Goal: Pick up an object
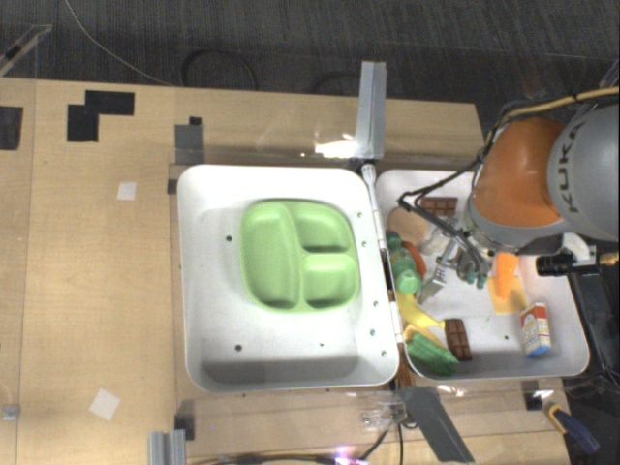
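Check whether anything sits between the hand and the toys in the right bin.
Nothing visible does. The hand hangs directly over the crowded toys in the right bin, with no cover between them.

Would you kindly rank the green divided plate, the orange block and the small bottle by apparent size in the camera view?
1. green divided plate, by far the largest
2. orange block
3. small bottle, close to the block in size, so the last two places are unsure
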### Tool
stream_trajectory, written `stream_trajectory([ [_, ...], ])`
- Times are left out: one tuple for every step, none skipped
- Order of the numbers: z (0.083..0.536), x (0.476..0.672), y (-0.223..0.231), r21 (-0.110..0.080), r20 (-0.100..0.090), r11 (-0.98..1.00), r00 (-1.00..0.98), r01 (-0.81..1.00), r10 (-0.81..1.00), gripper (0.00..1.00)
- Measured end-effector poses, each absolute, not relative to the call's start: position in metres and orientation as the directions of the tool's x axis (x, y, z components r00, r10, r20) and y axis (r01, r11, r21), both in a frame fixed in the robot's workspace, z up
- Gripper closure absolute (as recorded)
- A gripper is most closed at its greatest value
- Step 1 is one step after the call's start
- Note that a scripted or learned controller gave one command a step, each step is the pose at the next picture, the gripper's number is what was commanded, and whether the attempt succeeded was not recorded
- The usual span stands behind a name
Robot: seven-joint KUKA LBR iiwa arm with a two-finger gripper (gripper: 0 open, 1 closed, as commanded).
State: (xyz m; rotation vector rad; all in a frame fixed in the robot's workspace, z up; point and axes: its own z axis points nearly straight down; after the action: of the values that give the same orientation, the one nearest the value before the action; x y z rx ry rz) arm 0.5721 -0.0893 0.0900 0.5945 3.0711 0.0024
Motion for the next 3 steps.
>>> stream_trajectory([
  [0.090,0.556,-0.103,0.006,-0.015,0.911,-0.911,0.412,0.412,0.00],
  [0.105,0.560,-0.103,0.009,-0.031,0.915,-0.914,0.404,0.404,1.00],
  [0.170,0.619,-0.129,0.001,-0.015,0.967,-0.966,0.257,0.257,1.00],
])
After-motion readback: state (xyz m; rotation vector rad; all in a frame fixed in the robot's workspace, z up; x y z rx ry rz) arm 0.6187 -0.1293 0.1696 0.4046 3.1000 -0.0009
